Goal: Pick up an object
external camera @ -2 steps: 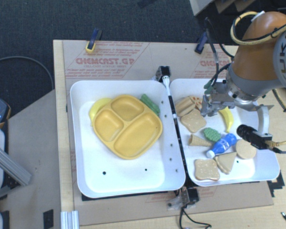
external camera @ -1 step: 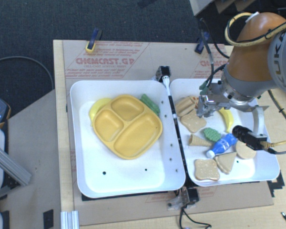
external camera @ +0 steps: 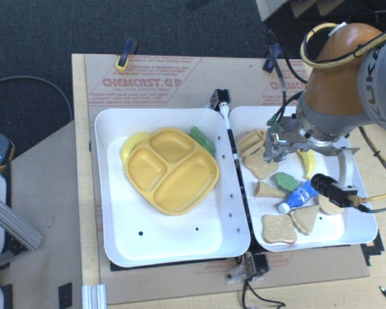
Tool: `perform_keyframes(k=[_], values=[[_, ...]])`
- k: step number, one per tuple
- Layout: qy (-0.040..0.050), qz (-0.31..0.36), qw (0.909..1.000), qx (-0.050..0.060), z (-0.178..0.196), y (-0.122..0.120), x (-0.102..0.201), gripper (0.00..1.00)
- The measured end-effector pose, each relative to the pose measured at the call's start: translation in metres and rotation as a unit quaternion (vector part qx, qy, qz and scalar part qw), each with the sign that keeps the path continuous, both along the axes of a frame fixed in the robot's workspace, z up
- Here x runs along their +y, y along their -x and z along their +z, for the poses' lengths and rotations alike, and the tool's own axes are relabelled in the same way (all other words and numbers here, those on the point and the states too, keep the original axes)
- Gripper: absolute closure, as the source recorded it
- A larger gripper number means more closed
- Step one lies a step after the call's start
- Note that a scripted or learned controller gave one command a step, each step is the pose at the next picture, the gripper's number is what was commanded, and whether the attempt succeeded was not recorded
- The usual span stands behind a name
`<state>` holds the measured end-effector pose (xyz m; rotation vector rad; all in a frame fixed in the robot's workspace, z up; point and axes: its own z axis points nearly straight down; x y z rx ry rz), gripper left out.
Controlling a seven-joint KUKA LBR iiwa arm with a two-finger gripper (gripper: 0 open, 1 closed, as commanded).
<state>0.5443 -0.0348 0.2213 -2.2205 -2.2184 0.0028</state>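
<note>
My gripper (external camera: pixel 275 152) hangs low over the right bin (external camera: pixel 347 234), above the tan bread-like pieces (external camera: pixel 252 143) at its left side. Just below the gripper lie a green textured piece (external camera: pixel 285 181) and a blue bottle with a white cap (external camera: pixel 298 196). A yellow banana-like piece (external camera: pixel 305 162) lies to the gripper's right. Two toast slices (external camera: pixel 278 228) rest near the bin's front. In the left bin (external camera: pixel 109 192) sits a yellow divided plate (external camera: pixel 172 170) with a green item (external camera: pixel 203 140) at its upper right edge.
A black-and-white divider strip (external camera: pixel 235 172) runs between the two bins. The arm's grey and orange body (external camera: pixel 341 76) covers the back right of the right bin. Brown cardboard (external camera: pixel 148 79) lies behind the bins.
</note>
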Motion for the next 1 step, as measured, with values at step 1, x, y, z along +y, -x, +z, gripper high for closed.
perform_keyframes(k=[1], values=[[0.0008, 0.000, 1.0000, -0.003, 0.0128, -0.0059, -0.0114, 1.00]])
